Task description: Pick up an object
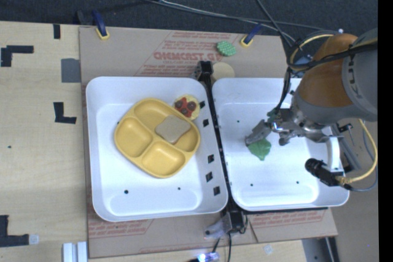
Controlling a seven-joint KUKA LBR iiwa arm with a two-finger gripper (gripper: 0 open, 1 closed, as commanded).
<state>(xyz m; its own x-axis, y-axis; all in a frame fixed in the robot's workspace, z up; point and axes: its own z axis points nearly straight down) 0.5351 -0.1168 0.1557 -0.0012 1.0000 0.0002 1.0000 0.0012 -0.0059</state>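
I see the two-finger metal pincer low in the right shallow white bin, its jaw state unclear from here. A small green leafy toy sits just under its tips, touching. Farther left, a yellow divided plastic plate carries a tan square block.

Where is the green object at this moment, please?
The green object lies in the right bin, near its middle, directly beside the gripper.
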